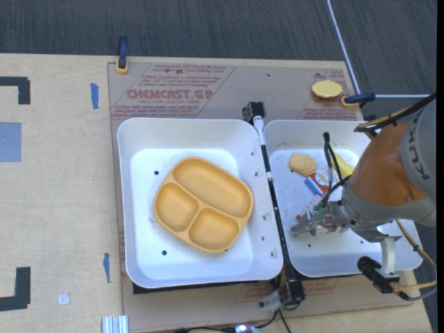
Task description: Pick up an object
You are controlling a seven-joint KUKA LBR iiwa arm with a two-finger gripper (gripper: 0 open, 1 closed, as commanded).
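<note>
The surface [55, 186] was pale wood, with black corner marks and blue tape strips at its far left. A brown printed board [208, 89] lay under both bins, held by a yellow-and-blue clamp [122, 55] at its top-left corner.

The left bin [132, 186] held a yellow divided plate [202, 205] with three compartments, lying flat and turned at a slant near the bin's middle.

A black bar [270, 186] ran between the two bins, touching both rims.

In the right bin [305, 255], a small yellow ridged piece [302, 163] lay near the upper left. Just right of it sat a red and blue item [316, 184], and a yellow object [344, 164] lay further right, partly hidden by the arm. A dark thin stick [327, 151] stood tilted among them.

The tool [312, 224] was low in the right bin, below the red and blue item, with small cluttered bits around its tip. I could not tell whether it was released or clenched, nor whether anything sat in it.

The arm [388, 179], orange and grey, covered the bin's right side. A round yellow disc [327, 89] lay on the board above that bin, beside another blue clamp [357, 99].
</note>
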